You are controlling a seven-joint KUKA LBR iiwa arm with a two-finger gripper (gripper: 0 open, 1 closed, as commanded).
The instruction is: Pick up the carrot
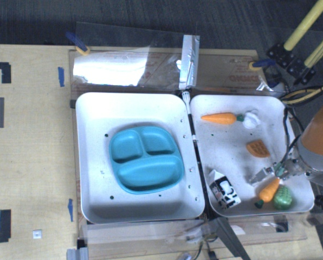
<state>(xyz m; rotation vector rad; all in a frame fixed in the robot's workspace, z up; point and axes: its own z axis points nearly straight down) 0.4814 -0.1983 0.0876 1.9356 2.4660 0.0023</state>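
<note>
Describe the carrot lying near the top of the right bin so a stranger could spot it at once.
Look in the right bin, along its far wall. The carrot lies there sideways, its green top toward a white lump. It is long and lies apart, unlike the shorter orange piece by the hand.

You'll find no text you can read | small carton (225,192) in right bin (234,106): bold black-and-white print, letters too blurred to make out | cardboard strip (232,72) behind the bins: faint reddish printing, illegible | nothing legible on the blue divided plate (146,157).
</note>
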